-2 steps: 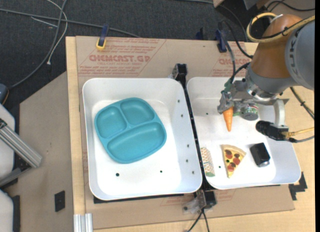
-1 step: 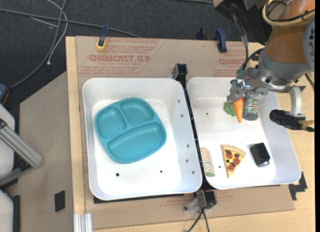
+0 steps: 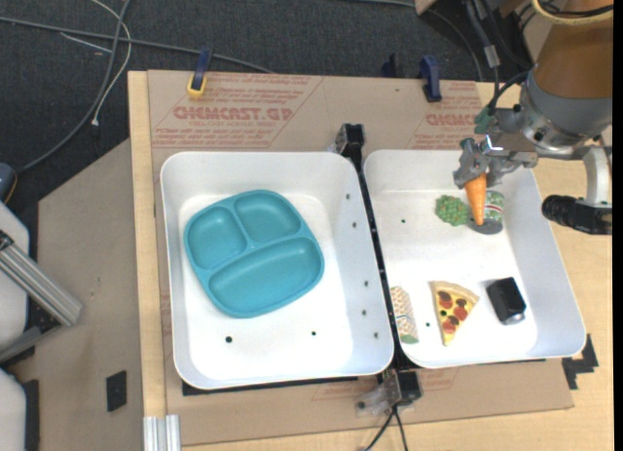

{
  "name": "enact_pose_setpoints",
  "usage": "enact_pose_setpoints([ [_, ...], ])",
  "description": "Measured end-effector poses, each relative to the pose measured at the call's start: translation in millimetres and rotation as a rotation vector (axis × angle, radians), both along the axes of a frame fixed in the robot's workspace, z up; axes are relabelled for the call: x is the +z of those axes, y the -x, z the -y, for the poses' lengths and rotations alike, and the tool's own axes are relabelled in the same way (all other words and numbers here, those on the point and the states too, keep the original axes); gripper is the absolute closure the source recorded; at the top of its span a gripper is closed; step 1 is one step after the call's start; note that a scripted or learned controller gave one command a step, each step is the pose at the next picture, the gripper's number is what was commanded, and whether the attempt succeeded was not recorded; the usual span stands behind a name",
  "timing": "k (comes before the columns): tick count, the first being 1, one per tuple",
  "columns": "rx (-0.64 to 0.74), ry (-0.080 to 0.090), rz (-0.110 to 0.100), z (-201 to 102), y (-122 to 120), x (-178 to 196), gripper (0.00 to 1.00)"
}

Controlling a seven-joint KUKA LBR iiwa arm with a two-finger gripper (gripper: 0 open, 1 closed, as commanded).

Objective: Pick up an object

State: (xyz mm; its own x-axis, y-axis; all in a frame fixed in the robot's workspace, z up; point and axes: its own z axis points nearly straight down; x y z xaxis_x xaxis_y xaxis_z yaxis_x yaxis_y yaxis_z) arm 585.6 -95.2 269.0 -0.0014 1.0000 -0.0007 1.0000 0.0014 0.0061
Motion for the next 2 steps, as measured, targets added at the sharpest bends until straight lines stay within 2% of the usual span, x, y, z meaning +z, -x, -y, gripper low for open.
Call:
enact_pose_setpoints([
  [1,0.005,-0.004,-0.008,-55.9,3.2,-7.8,1.00],
  [2,0.004,-0.003,-0.010,-100.7,-10.2,-25.5,1.00],
])
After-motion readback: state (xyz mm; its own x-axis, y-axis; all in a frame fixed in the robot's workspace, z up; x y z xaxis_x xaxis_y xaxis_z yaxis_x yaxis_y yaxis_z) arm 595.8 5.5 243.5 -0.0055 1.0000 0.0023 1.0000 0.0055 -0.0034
